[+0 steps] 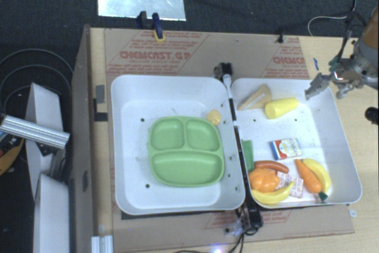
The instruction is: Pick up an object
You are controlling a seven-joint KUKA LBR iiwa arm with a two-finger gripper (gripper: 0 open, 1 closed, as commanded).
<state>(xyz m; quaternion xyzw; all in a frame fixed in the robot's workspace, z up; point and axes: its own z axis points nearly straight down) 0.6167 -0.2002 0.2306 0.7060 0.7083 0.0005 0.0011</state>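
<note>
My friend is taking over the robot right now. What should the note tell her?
Claw: open, holding nothing, at the top right edge of the right bin.
Right bin: yellow corn piece and tan wedge at the top, small carton in the middle, hot dog, orange, carrot and bananas at the bottom.
Left bin: green tray.
Done: nothing picked.
Left: grab one object.
</note>
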